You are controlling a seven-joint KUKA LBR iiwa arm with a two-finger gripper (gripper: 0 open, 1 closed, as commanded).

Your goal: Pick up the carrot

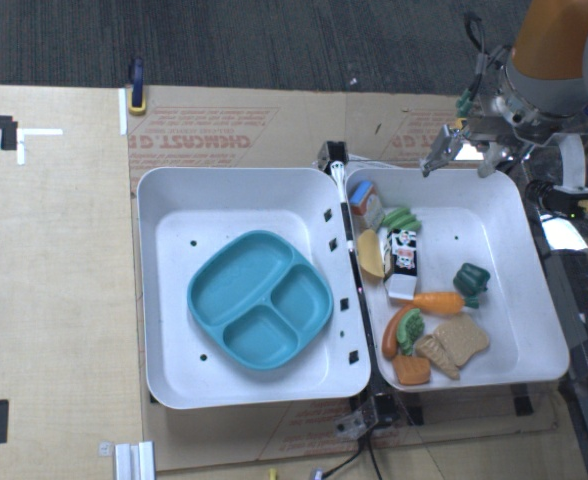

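We judge the pick not yet begun — the carrot [438,303] lies in the right bin [530,268], well below the fingers, among toy foods: bread [460,343], broccoli [471,279], a milk carton [403,258]. The left bin [164,268] holds a blue divided plate [261,300]. The fingers [440,152] stand spread, pinching nothing, over the bin's far rim.

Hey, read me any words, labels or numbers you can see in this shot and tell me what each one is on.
Red print on the cardboard sheet behind the bins: upside down from this view and too blurred to read with certainty.
Black-and-white label on the small carton in the right bin: too small to read.
No other readable text.
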